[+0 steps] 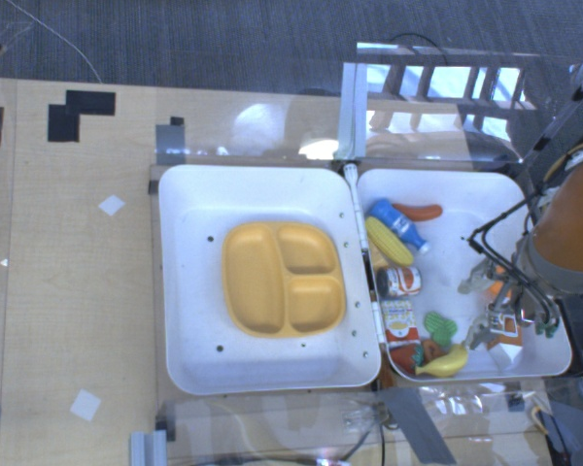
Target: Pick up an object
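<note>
My gripper (482,309) hangs low over the right side of the right bin (466,190), its two fingers spread apart with bare bin floor between them, so it is open and holds nothing. A small orange and white object (508,331) lies just right of the lower finger, partly under the wrist. Further left in the same bin lie a blue bottle (398,223), a red pepper (424,212), a corn cob (387,242), a can (399,281), a small carton (398,320), a green piece (441,325) and a banana (444,361).
The left bin (189,260) holds a yellow divided plate (282,278). A ridge where the two bins meet (361,260) separates them. A metal frame (437,81) stands behind the right bin. Black cables (500,223) loop near the wrist.
</note>
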Robot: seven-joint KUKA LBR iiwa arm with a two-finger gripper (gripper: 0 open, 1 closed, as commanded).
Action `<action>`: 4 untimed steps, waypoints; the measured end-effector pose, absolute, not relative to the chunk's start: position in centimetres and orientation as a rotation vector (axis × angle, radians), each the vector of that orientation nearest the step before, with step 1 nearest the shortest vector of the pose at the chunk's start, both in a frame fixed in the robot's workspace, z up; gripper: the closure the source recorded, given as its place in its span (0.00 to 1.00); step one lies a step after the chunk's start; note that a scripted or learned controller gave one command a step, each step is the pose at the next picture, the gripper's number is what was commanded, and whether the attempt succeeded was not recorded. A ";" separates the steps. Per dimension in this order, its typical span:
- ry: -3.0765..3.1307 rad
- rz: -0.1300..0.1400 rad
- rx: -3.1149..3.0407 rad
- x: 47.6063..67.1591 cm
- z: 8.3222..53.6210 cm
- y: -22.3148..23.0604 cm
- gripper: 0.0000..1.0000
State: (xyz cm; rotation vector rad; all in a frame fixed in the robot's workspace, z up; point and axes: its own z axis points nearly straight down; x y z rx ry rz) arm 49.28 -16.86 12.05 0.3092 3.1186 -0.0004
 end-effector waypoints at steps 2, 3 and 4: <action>2.767 0.003 1.476 51.3 13.7 -13.6 0.00; 2.165 0.005 2.270 61.9 14.0 -14.9 0.00; 2.296 0.005 2.134 66.0 8.7 -17.6 0.00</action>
